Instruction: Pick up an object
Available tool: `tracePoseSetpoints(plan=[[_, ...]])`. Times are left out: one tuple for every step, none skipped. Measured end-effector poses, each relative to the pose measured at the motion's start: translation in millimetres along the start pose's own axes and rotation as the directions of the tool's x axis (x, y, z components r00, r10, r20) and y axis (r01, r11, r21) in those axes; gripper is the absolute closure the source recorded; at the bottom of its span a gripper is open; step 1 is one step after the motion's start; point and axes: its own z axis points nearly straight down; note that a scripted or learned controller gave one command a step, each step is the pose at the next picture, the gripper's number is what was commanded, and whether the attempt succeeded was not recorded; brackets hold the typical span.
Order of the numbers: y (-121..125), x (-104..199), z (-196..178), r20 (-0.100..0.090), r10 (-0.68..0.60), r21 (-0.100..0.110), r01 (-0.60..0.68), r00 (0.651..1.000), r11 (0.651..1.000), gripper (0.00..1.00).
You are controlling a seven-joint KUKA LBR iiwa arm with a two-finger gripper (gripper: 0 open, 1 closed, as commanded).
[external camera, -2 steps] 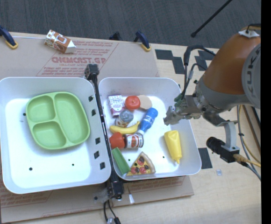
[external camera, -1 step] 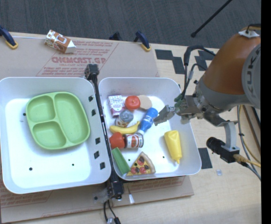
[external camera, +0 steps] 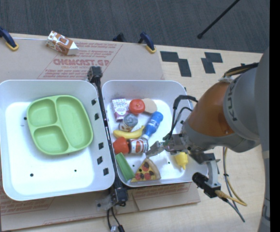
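The arm (external camera: 227,115) covers the right bin's (external camera: 145,87) right wall and near right corner. A yellow object (external camera: 181,160) sits partly hidden beneath the wrist, its shape unreadable. The gripper (external camera: 155,148) is blurred against the can (external camera: 137,146), so its finger spacing cannot be judged. The labels on the packet (external camera: 119,108) are too small to read.

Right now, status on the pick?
Pincer low in right bin, beside the can; nothing seen between its fingers. Toys crowded: banana, blue bottle, pizza slice close by.
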Motion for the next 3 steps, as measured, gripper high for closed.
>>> tracePoseSetpoints(plan=[[1.6, 0.0, -11.2, 0.001, -0.005, -0.002, 0.005, 1.0, 1.0, 1.0], [38.1, 0.6, -124.7, 0.004, 0.001, -0.01, -0.001, 1.0, 1.0, 1.0], [37.7, 0.8, -124.0, 0.003, 0.001, -0.008, -0.001, 1.0, 1.0, 0.0]])
